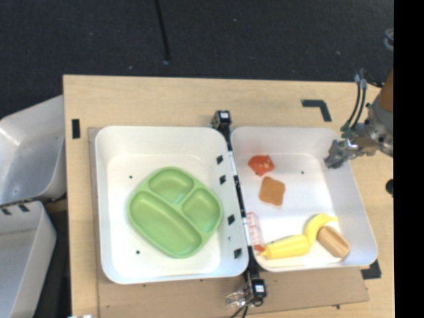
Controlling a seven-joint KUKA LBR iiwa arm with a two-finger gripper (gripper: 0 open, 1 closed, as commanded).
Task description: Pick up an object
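The right bin (344, 184) holds a red piece (261, 164), an orange-brown flat piece (272, 191), a yellow banana-like toy (298, 240) and a tan cylinder (332, 241). My gripper (339, 152) hangs at the right bin's far right rim, away from all of these. Nothing shows between its fingers, and their spread is too small to read.
The left bin (106, 177) carries a green divided plate (175, 211). A black-clipped divider (233, 184) runs between the bins. The wooden bench (165, 98) surrounds them, with a white surface (26, 151) beyond its left edge.
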